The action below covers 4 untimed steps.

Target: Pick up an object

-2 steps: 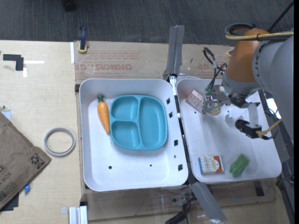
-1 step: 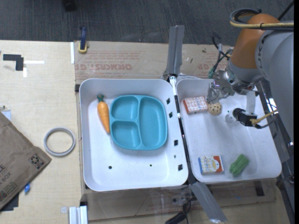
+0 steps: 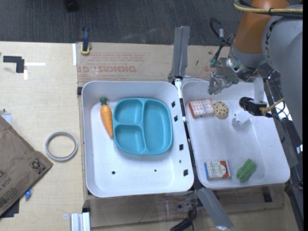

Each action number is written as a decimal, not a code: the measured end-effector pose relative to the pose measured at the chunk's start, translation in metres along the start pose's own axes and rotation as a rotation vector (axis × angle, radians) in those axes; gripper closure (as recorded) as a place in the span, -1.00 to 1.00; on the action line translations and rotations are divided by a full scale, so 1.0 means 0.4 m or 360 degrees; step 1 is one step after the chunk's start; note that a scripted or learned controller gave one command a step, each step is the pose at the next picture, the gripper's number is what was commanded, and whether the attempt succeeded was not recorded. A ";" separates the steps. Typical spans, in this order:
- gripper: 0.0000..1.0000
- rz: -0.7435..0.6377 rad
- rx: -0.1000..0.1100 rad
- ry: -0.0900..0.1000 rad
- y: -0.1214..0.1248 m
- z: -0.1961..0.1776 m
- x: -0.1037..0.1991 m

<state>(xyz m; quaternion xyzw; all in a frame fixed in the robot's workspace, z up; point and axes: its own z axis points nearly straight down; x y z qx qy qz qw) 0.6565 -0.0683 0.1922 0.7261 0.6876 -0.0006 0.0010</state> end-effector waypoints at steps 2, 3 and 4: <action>1.00 0.0157 0.0007 0.0001 -0.088 -0.057 -0.088; -1.00 0.0157 0.0006 0.0000 -0.088 -0.057 -0.088; -1.00 0.0120 0.0000 0.0001 -0.063 0.225 -0.068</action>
